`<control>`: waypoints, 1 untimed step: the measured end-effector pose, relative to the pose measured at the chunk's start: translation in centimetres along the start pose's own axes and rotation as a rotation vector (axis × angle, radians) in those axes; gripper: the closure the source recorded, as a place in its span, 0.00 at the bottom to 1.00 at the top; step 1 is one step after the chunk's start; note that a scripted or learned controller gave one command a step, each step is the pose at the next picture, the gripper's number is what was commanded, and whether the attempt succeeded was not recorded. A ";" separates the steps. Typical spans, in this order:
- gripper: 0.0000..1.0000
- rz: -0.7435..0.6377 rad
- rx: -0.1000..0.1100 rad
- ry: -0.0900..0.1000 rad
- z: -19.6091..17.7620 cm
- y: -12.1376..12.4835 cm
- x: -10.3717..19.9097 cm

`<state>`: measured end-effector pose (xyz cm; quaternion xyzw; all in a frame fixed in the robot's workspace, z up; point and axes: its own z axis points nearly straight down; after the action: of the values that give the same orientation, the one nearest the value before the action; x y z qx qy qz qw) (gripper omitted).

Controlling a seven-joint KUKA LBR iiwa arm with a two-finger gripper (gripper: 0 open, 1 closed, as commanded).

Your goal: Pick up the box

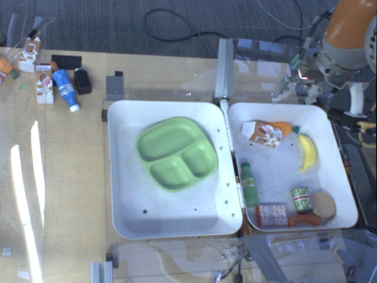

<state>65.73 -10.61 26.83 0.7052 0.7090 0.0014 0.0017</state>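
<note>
Two white bins sit side by side on the bench. The left bin [118, 175] holds a green divided plate [177, 153], lying flat near the bin's centre.

The right bin [336, 158] holds several items:

- The box [264, 134], orange-brown with a white printed panel, lies in the far left part of the bin, tilted slightly. An orange carrot [283, 127] touches its far right edge.
- A yellow banana [307, 152] lies just right of the box, apart from it.
- A green bottle [249, 184] lies along the left wall, cap pointing far.
- A red-and-white packet [271, 214] lies at the near edge, with a red-orange item [305, 220] just to its right.
- A small green can [301, 199] stands upright beside a round tan object [323, 205] in the near right corner.

The arm [353, 22] enters at the far right. The gripper [297, 87] hangs over the far rim of the right bin, well apart from the box. The finger state cannot be determined; nothing is visible between the fingers.

On the bench at far left stand small cartons [43, 82] and a blue bottle [65, 89] lying on its side.
</note>
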 end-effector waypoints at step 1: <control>0.00 -0.107 -0.001 -0.001 2.7 -1.0 -5.0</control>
<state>64.75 -15.56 24.15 0.6663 0.7457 0.0014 0.0027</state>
